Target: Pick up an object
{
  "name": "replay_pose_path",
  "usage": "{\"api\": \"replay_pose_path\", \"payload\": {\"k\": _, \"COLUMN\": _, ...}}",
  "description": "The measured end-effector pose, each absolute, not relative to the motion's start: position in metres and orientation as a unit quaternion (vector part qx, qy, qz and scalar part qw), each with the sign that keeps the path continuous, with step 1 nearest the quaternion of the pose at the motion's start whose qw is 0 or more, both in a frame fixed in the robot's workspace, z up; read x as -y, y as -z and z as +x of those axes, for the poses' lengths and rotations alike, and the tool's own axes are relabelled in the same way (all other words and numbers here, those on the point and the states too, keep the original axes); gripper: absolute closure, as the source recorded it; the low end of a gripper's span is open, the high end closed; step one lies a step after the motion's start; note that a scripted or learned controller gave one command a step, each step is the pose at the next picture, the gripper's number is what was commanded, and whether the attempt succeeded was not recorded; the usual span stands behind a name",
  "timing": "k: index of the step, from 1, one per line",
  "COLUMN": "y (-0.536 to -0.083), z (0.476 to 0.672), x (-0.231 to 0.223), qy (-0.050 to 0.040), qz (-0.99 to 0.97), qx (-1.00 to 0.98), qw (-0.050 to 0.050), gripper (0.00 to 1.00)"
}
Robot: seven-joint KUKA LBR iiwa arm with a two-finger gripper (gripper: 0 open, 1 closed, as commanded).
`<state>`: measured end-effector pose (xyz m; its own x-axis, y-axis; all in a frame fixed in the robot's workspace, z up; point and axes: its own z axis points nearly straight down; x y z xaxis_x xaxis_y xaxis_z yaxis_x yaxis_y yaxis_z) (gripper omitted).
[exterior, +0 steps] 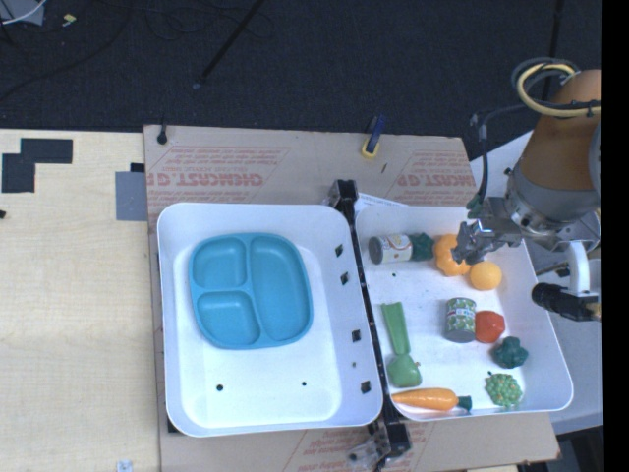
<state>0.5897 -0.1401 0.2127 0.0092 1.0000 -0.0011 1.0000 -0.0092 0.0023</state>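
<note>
Orange fruit (pixel 450 255) just beside the fingers (pixel 470 245); their opening unclear

Grey arm (pixel 555 180), orange band, yellow cable

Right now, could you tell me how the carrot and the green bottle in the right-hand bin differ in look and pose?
The carrot is orange with a small green top, while the green bottle is green all over. The carrot lies crosswise along the near edge of the right bin; the green bottle lies lengthwise beside the divider between the bins. The carrot tapers to a point, whereas the green bottle widens towards its near end. Both lie flat on the bin floor, away from the gripper.
</note>
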Motion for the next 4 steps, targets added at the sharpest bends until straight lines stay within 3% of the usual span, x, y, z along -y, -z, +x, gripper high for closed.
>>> {"api": "replay_pose_path", "payload": {"k": 1, "y": -0.228, "z": 0.590, "x": 0.142, "qy": -0.0001, "qz": 0.710, "qx": -0.704, "qw": 0.000, "gripper": 1.00}}
{"api": "replay_pose_path", "payload": {"k": 2, "y": -0.238, "z": 0.593, "x": 0.087, "qy": -0.0003, "qz": 0.705, "qx": -0.709, "qw": -0.001, "gripper": 1.00}}
{"api": "replay_pose_path", "payload": {"k": 3, "y": -0.219, "z": 0.604, "x": 0.037, "qy": 0.0010, "qz": 0.706, "qx": -0.709, "qw": -0.002, "gripper": 1.00}}
{"api": "replay_pose_path", "payload": {"k": 4, "y": -0.238, "z": 0.599, "x": 0.028, "qy": 0.0004, "qz": 0.706, "qx": -0.708, "qw": -0.001, "gripper": 1.00}}
